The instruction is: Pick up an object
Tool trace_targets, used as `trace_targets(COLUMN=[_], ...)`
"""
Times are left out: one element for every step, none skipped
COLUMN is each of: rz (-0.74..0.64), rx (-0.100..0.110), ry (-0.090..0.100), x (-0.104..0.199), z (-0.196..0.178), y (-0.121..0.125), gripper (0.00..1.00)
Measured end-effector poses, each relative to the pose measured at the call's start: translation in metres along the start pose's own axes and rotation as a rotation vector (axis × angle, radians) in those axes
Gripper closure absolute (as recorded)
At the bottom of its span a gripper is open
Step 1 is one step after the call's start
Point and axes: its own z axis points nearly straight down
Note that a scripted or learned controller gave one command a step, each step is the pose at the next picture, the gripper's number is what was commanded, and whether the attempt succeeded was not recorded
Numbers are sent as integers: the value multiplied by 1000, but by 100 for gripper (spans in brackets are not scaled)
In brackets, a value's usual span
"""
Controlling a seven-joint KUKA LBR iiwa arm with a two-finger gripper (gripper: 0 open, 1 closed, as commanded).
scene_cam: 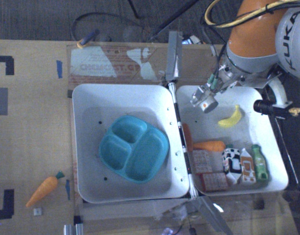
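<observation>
My gripper [204,101] hangs over the far left part of the right bin [279,180], with nothing visibly in it. A yellow banana [230,117] lies just to its right on the bin floor. Toward the front of the bin lie an orange carrot [209,145], two red-and-white boxes [204,161] [214,181], a black-and-white carton [231,161], an orange-and-white carton [246,166] and a green bottle [260,163].
The left bin [86,102] holds a teal divided plate [134,148]. A second toy carrot [42,190] lies on the bench at the front left, outside the bins. A metal divider rail [173,58] runs between the bins at the back.
</observation>
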Motion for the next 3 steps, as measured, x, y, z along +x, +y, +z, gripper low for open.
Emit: trace_targets(rz=[36, 51, 99], rx=[-1, -2, 1], ry=[-1, -2, 0], x=[46, 12, 8], z=[18, 13, 55], y=[40, 78, 51], gripper=[100, 100, 100])
